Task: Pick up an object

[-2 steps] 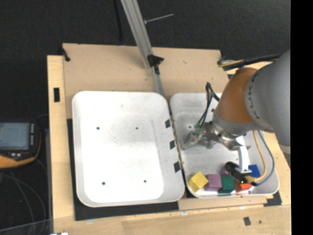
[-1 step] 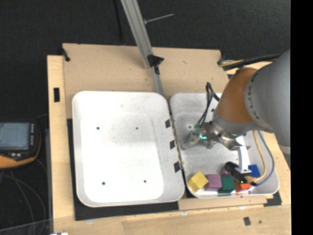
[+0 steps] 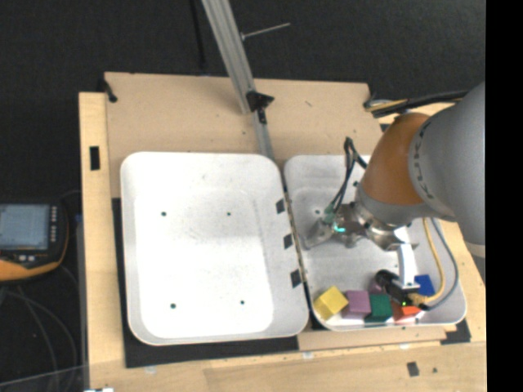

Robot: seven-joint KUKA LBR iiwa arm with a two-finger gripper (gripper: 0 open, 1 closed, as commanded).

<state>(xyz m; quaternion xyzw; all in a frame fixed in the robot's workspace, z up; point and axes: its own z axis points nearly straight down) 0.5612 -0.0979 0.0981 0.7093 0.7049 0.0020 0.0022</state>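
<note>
Where blocks crowd, right bin (image 3: 304, 178) holds yellow block (image 3: 332, 301) (green block (image 3: 380, 305) nearby).

Yellow cube (image 3: 332, 301), purple block (image 3: 357, 302), green block (image 3: 380, 306) along right bin's near wall.

1. Bins: 2 shallow white ones, left bin (image 3: 204, 243) and right bin (image 3: 315, 178), side by side on the desk (image 3: 180, 113).
2. Small coloured objects in the right bin, front edge: yellow block (image 3: 332, 301), purple block (image 3: 358, 303), green block (image 3: 380, 306), blue piece (image 3: 423, 285), orange-red piece (image 3: 407, 310). 5 visible; arm may hide more.
3. Arm (image 3: 441, 166): 1.
</note>
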